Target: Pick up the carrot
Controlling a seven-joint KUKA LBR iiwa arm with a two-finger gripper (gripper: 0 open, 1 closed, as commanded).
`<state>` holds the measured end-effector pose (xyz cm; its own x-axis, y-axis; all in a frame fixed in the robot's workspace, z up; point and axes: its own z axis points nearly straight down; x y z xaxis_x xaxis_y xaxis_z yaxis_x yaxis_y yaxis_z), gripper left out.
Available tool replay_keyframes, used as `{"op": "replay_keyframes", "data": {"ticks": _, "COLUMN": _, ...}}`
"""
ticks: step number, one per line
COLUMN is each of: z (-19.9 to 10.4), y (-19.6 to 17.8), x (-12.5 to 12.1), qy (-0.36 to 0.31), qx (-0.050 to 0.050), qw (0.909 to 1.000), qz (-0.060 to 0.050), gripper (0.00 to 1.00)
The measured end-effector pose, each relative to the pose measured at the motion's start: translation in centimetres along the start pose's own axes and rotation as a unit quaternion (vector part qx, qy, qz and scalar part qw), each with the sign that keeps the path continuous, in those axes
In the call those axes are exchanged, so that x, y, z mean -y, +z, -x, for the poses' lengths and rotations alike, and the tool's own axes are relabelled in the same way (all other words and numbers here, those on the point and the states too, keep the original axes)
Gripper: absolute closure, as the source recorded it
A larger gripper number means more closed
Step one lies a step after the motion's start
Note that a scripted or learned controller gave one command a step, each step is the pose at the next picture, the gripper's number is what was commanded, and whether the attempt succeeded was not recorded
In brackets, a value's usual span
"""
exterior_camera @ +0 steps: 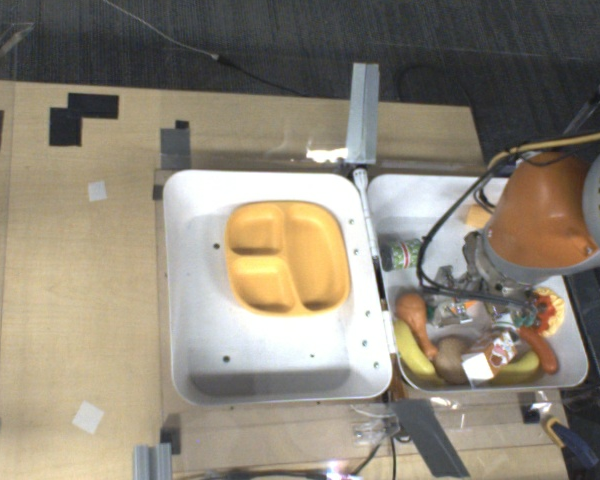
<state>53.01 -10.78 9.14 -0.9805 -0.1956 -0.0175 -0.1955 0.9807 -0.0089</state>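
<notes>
On the wooden bench [70, 298], the left white bin [195, 268] holds a yellow plastic tray with three parts [285, 256]. The right white bin [420, 203] holds the long orange carrot [541, 348] near its right side, beside a yellow banana [412, 348] and a brown drumstick [416, 318]. The grey arm with the orange band [545, 218] hangs over this bin, with the tool [480, 303] just left of the carrot, and I cannot tell its state.

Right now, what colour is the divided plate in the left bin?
Yellow-orange; the divided plate shows plainly in the camera view.
</notes>
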Motion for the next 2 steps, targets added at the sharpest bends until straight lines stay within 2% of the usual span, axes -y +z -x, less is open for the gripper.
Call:
{"op": "replay_keyframes", "data": {"ticks": 1, "z": -3.1, "y": 0.1, "x": 8.3, "qy": -0.093, "qx": -0.001, "qw": 0.9957, "qz": 0.001, "gripper": 1.00}}
{"op": "replay_keyframes", "data": {"ticks": 2, "z": -4.1, "y": -2.8, "x": 8.8, "qy": -0.053, "qx": -0.002, "qw": 0.9986, "qz": 0.004, "gripper": 1.00}}
